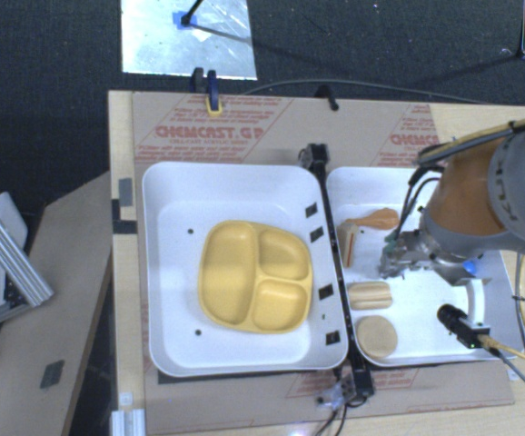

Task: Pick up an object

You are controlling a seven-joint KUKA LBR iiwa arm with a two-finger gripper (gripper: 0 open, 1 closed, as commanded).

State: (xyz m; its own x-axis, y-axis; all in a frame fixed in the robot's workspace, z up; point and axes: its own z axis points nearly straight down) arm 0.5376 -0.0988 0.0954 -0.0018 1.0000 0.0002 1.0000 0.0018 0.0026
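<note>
Below, arm [480, 198] reaching into right bin [426, 182]. Left bin [167, 271] holding yellow divided plate [255, 276] at centre. Gripper [397, 260] hovering mid-bin, grip state unclear. Wooden pieces lying along right bin's left edge: wedge [371, 220], block [369, 295], disc [377, 335].

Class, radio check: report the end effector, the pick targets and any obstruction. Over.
End effector low in right bin, grip unreadable. Wooden blocks beside it, none seen held. Yellow tray in left bin. Nothing blocking.
</note>
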